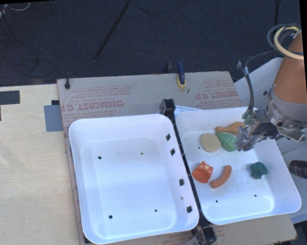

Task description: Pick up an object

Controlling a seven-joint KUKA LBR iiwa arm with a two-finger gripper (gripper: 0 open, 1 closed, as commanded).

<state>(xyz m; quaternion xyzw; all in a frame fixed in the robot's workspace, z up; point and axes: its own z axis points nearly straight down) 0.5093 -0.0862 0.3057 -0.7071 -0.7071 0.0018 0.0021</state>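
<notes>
The right bin [281, 204] holds several small objects: a beige round piece [210, 142], a light green piece [228, 141], an orange carrot-like piece [230, 128], a red block [202, 172], an orange-brown sausage [221, 177] and a dark teal lump [258, 170]. My gripper [244, 140] hangs low over the bin's far right part, right beside the light green piece. Whether anything sits between its tips cannot be made out.
The left bin [81, 152] stands next to the right one, with a black clip strip [179, 159] along their shared wall. Both rest on a cardboard sheet [114, 98]. A blue and yellow clamp [181, 78] stands at the sheet's far edge.
</notes>
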